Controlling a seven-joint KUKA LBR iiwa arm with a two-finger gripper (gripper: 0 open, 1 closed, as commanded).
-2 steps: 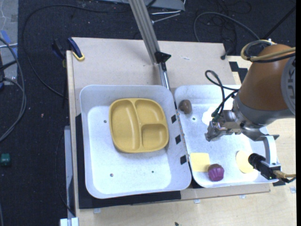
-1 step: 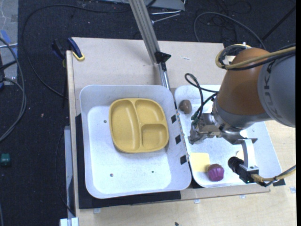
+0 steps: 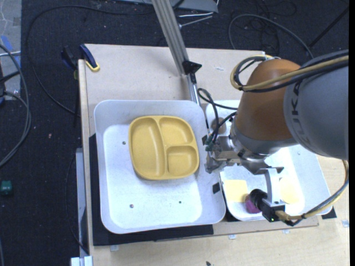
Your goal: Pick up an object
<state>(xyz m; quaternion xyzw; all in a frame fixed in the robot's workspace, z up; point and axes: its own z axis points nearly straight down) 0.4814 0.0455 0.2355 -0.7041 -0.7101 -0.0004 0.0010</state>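
A yellow divided plate [image 3: 164,147] lies in the left white bin [image 3: 119,204], towards its back. In the right bin [image 3: 313,165], a pale yellow block [image 3: 234,190] sits at the front left with a purple object [image 3: 252,205] just in front of it. Another pale yellow thing [image 3: 290,191] lies further right. My gripper [image 3: 215,157] hangs below the big orange and grey wrist, over the seam between the two bins and just right of the plate's edge. The wrist hides most of the right bin.
A small black piece [image 3: 216,188] lies by the right bin's left rim. A slanted metal pole [image 3: 173,32] rises behind the bins. The left bin's front half is bare white floor. Cables run over the dark floor around the bench.
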